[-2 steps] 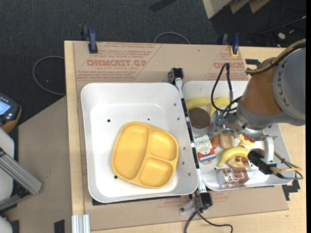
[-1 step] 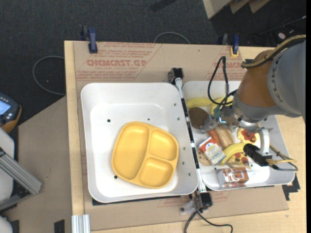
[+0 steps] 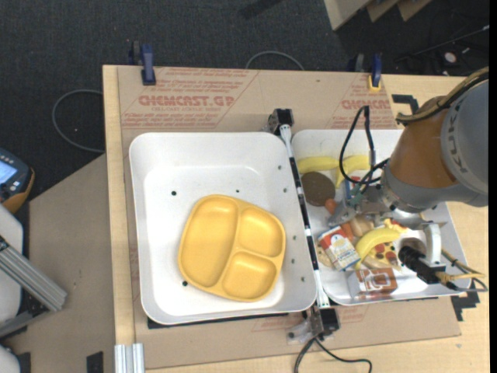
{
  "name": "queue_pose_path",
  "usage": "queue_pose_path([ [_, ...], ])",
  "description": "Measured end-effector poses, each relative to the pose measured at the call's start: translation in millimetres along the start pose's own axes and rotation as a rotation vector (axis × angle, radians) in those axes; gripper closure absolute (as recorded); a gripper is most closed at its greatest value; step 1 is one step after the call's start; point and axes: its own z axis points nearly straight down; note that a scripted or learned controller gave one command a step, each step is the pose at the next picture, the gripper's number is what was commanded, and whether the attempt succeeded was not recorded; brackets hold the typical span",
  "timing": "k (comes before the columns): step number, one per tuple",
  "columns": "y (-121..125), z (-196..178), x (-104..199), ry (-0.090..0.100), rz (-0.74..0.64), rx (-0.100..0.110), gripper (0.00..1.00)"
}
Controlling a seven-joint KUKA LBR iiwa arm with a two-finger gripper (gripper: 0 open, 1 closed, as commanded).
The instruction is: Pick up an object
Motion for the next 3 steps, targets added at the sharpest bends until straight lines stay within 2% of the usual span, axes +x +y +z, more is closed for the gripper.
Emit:
queue_pose_path([
  [1, 0.9, 0.1, 18.6, 0.001, -0.004, -0.001, 0.00],
  [2, 1.5, -10.1, 17.8, 0.000, -0.002, -0.005, 1.00],
  [3, 29.3, -106.0, 93.0, 0.002, -0.011, -0.016, 1.00],
])
